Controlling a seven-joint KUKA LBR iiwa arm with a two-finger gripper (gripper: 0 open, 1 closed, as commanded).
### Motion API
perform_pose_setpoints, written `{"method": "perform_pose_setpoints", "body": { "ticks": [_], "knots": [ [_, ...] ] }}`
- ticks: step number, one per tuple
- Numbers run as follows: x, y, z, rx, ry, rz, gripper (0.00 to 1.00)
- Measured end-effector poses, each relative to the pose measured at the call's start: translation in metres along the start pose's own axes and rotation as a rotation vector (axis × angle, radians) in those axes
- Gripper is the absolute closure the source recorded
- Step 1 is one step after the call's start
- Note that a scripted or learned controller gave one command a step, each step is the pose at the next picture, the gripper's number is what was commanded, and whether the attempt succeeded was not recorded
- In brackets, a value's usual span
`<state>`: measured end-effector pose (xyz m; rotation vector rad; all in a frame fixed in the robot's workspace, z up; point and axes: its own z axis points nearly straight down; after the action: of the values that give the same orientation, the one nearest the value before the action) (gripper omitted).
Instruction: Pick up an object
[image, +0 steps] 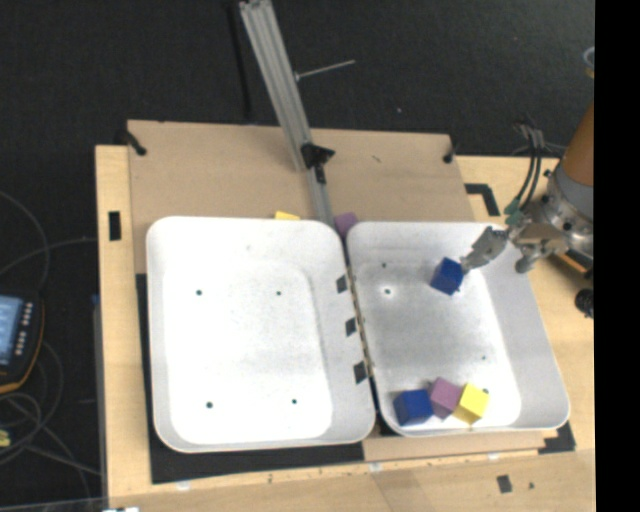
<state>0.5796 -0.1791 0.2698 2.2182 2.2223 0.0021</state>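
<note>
A blue cube (447, 275) lies in the back part of the right bin (500, 330). My gripper (495, 264) reaches in from the right, just right of that cube, with its fingers spread and nothing between them. The left finger (483, 250) points down toward the cube's right side; whether it touches is unclear. Along the right bin's front wall sit another blue cube (412, 405), a purple block (443, 396) and a yellow block (471, 402), close together.
The left bin (245, 330) sits beside the right one. A slanted metal pole (290, 100) comes down to the bins' back edge. A small yellow piece (287, 215) and a purple piece (345, 222) lie behind the bins.
</note>
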Motion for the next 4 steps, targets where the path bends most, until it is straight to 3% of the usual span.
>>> {"method": "perform_pose_setpoints", "body": {
  "ticks": [1, 2, 4],
  "knots": [
    [0.005, 0.056, 0.093, 0.006, 0.000, -0.002, 0.00],
    [0.008, 0.072, 0.144, -0.018, -0.008, 0.000, 0.00],
    [0.014, 0.063, 0.152, -0.021, -0.009, -0.002, 0.00]
  ]
}}
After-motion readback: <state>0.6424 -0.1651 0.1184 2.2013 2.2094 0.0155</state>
